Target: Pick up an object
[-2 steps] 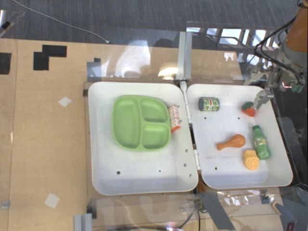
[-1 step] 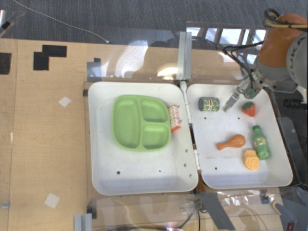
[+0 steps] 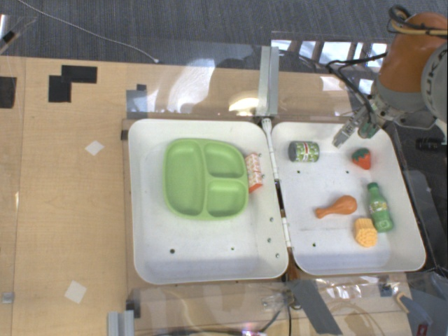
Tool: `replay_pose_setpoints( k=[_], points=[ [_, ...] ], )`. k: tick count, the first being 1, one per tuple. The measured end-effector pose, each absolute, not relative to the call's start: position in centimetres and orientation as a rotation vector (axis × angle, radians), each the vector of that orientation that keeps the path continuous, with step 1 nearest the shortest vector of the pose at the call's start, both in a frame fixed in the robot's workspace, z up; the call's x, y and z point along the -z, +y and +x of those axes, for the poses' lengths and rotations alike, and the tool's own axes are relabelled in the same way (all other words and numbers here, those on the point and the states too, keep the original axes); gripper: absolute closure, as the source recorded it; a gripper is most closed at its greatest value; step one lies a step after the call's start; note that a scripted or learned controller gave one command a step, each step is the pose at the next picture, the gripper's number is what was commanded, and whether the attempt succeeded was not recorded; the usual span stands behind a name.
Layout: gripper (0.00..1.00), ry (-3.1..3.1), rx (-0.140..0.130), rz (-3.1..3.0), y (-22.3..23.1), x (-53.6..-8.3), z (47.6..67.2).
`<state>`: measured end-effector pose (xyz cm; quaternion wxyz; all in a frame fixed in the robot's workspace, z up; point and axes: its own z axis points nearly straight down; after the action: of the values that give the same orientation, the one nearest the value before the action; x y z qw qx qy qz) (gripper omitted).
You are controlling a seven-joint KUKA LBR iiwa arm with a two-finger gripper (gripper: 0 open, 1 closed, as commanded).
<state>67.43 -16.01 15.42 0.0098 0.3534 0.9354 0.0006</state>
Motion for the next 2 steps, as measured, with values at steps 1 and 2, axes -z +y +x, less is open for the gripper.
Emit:
replay_pose_setpoints(
  k=[1,2],
  points=[
    [1.0,3.079,-0.003,0.589,-11.5,-14.0,61.8],
    [1.0,3.039,-0.01,0.749,-2.2,-18.9,60.2]
  ],
)
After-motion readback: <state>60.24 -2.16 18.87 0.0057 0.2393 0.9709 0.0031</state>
